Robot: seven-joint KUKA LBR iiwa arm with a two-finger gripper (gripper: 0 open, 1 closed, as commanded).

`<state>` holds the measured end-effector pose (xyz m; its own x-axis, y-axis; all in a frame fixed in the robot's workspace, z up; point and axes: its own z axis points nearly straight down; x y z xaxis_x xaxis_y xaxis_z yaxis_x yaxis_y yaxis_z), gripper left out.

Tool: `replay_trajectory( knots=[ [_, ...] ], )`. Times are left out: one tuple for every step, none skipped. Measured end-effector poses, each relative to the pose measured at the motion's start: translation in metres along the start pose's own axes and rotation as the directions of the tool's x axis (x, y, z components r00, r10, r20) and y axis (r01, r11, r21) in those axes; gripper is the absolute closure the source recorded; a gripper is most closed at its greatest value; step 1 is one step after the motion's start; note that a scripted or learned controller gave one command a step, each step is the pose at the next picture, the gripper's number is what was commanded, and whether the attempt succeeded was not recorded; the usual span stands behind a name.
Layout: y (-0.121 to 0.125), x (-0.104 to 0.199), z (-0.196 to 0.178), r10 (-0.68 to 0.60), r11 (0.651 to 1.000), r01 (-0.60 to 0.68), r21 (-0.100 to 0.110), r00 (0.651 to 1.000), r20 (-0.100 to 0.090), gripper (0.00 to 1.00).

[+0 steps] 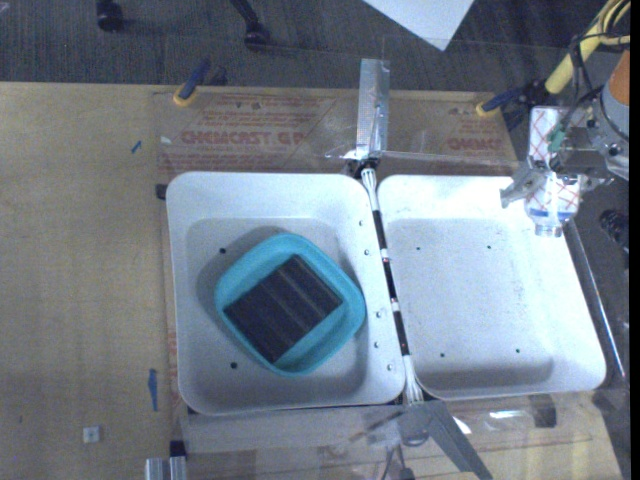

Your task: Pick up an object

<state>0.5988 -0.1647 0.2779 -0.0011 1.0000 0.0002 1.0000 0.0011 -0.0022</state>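
A blue, rounded-square dish [345,298] lies tilted in the left bin [200,208]. A dark ridged block [280,306] rests inside the dish. My gripper [545,196] hangs over the far right corner of the right bin [470,298], well away from the dish. Its tip is a small blur of grey, white and blue against the bin's rim.
The two white bins meet along a central seam [388,288], with an upright metal post [373,108] behind it. Clamps with yellow and blue handles [190,86] hold the plastic sheet at the back. Bare wooden bench [80,268] stretches to the left.
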Motion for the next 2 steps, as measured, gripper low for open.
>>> replay_trajectory(
  knots=[
    [0.048, -0.045, 0.105, -0.043, 0.999, 0.043, -0.002, 0.999, 0.002, 0.00],
    [0.069, -0.052, 0.177, -0.211, 0.977, 0.212, 0.013, 0.977, -0.021, 0.00]
  ],
)
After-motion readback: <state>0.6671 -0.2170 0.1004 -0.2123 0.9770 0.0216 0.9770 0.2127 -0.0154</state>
